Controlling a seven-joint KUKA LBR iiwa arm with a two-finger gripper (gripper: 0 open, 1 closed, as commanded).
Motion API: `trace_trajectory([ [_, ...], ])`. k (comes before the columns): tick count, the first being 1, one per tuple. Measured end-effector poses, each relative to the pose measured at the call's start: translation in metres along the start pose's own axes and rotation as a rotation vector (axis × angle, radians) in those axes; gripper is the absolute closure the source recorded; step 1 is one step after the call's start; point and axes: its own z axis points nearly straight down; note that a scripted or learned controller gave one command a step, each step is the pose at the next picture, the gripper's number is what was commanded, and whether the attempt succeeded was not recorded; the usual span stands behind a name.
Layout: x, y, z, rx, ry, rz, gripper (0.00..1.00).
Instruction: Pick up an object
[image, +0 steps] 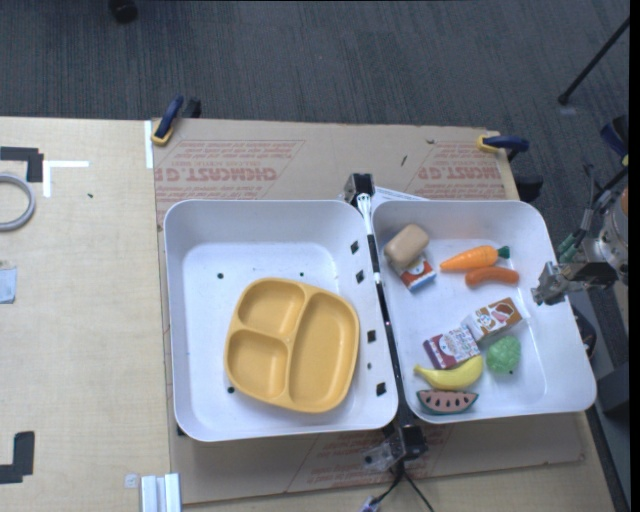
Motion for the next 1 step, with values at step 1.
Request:
trace_trajectory([
  [1, 0.0576, -0.0257, -0.1191, -0.001, 0.000, 0.005, 1.00],
])
